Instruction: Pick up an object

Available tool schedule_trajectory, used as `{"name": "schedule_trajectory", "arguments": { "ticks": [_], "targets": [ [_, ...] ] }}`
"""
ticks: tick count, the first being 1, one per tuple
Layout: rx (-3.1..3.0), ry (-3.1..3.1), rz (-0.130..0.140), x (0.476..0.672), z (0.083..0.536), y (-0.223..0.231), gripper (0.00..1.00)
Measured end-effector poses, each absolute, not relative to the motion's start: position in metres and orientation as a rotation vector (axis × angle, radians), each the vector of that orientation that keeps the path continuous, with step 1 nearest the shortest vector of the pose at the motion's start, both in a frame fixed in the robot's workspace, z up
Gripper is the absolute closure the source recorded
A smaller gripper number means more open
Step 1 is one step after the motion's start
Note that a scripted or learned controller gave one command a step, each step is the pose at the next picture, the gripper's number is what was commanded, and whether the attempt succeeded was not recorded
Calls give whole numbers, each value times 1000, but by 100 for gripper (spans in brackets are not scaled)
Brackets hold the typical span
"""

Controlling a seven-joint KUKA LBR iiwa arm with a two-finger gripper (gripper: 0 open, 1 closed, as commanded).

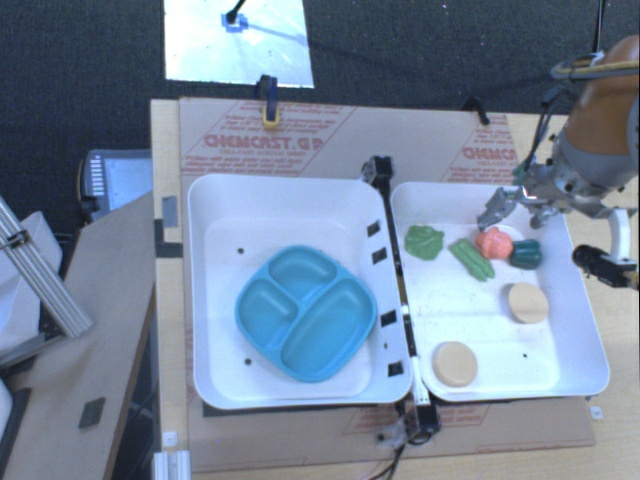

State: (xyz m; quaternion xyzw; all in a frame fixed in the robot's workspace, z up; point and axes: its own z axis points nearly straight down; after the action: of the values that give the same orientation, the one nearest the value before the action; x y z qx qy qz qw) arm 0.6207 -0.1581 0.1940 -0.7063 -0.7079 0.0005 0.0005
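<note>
Jaws: apart, nothing between them; the two fingers splay out over the far part of the right bin.
Gripper (516,206): above the far right of the right bin, just beyond the pink piece, not touching it as far as can be told.
Arm (600,118): grey with an orange band, coming in from the right edge, over the bin's far right corner.
Pink piece (492,243): a rounded pink-red toy food, closest thing to the fingers, touching the dark green piece on its right.
Dark green piece (526,254): just right of the pink one, near the bin's right wall.
Green stick (470,259): a long, light green piece, slanted, just left of the pink one.
Leafy piece (424,241): green, left of the stick, near the wall between the bins.
Tan discs: one (527,302) near the right wall, one (455,363) at the near left of the same bin, well apart.
Right bin (570,368): white, shallow, holding all the toy food.
Left bin (215,268): white, beside the right bin.
Plate (305,311): blue, with three sections, lying in the left bin, towards its near side.
</note>
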Motion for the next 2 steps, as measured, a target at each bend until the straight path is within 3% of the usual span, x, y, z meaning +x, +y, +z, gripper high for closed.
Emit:
{"name": "schedule_trajectory", "arguments": {
  "ticks": [2],
  "targets": [
    [-2220,-2223,0,615,84,-152,0]
  ]
}}
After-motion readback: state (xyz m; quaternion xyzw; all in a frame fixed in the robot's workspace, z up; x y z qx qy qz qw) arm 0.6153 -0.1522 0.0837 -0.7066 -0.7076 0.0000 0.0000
